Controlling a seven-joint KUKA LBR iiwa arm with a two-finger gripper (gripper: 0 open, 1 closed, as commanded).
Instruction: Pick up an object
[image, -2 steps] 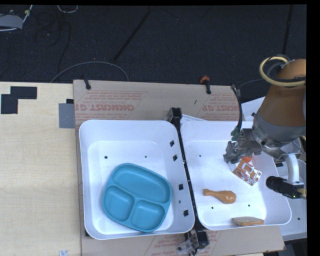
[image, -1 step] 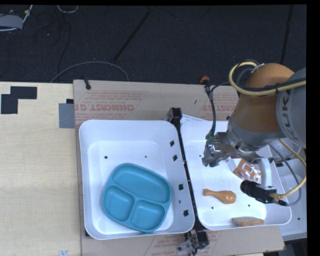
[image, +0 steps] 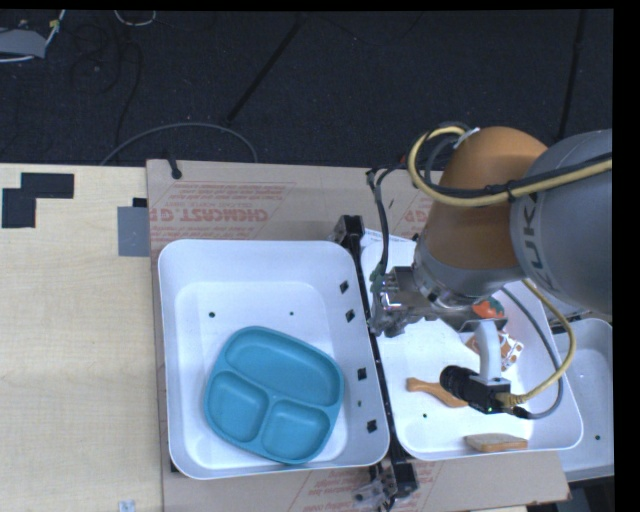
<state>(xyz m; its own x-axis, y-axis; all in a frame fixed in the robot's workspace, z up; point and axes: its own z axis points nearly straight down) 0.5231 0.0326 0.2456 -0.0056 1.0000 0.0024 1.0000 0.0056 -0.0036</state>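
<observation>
My gripper (image: 393, 310) hangs low over the left part of the right bin (image: 440, 445), close to the wall between the two bins, and the arm's wrist covers most of it. A brown wooden utensil (image: 428, 387) lies in the right bin just below and to the right of the gripper. At that bin's front edge sits a tan block (image: 495, 441). A small orange and white item (image: 491, 311) peeks out from under the arm. The left bin (image: 185, 300) holds a blue divided plate (image: 272, 395).
The grey and orange arm (image: 500, 220) covers the back half of the right bin. A raised divider with black clips (image: 362, 340) runs between the bins. Cardboard (image: 250, 200) lies under both bins, with pale bench to the left.
</observation>
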